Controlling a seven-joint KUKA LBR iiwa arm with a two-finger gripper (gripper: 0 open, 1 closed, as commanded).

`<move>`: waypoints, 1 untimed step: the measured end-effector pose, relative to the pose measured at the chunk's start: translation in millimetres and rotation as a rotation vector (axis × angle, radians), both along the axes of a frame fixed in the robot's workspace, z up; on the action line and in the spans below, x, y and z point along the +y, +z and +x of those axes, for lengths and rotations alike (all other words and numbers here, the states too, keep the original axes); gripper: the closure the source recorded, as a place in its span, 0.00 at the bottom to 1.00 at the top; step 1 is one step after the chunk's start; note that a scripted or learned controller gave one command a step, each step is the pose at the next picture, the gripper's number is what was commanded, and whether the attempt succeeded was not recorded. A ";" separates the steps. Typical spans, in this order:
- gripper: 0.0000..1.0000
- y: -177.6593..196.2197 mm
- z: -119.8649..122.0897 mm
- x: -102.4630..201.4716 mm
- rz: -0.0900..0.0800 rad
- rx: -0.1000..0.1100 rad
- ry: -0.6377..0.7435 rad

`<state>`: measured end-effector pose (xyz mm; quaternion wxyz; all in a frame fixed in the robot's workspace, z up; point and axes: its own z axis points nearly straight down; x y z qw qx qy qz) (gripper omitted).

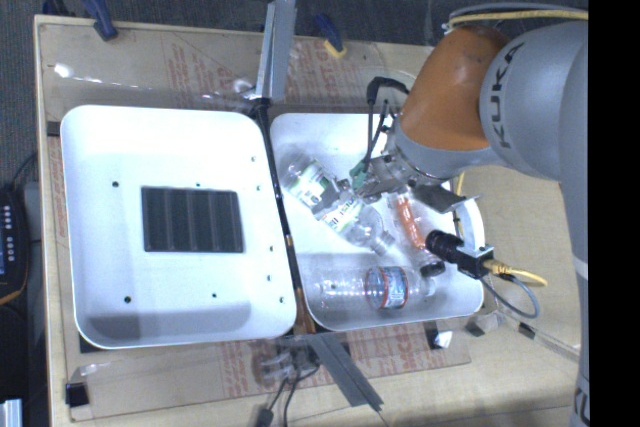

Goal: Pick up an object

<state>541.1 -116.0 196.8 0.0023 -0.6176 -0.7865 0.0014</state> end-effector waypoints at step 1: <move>0.00 -40.5 9.3 -18.6 0.001 0.000 0.078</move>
